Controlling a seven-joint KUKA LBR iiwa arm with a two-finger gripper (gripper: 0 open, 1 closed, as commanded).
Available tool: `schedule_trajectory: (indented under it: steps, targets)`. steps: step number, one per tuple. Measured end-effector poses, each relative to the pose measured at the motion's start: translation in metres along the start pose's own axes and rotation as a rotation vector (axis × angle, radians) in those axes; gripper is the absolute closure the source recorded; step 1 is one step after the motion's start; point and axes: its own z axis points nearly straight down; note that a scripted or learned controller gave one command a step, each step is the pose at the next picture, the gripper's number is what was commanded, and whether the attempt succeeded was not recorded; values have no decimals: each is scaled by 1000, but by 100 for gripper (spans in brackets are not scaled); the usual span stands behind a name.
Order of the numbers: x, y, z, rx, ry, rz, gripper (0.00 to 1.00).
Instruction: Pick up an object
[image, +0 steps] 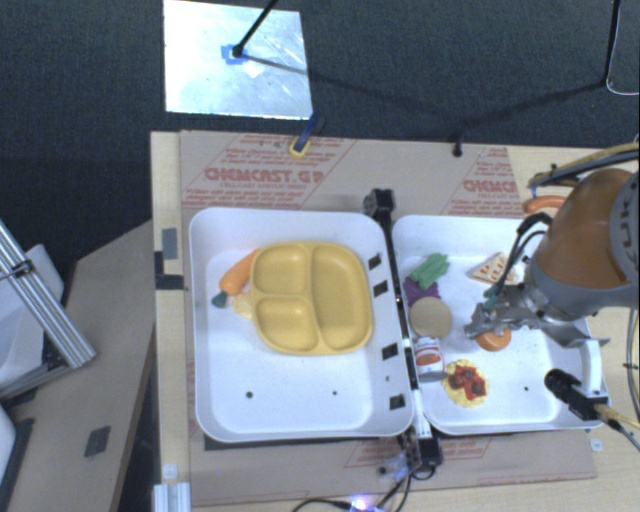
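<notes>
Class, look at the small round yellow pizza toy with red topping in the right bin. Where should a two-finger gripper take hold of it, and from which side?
Grip the small round yellow pizza toy across its outer edge, coming straight down from above. It lies flat on the right white bin floor, with open floor around most of it for the fingers.

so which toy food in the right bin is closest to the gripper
The orange round piece, right beneath the gripper. The tan disc, green piece and pizza slice all lie further left or nearer the front.
</notes>
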Motion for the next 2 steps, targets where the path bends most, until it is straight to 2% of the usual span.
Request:
schedule_trajectory:
  steps: [2]
  targets:
    - [4, 1, -81, 0, 0, -1, 100]
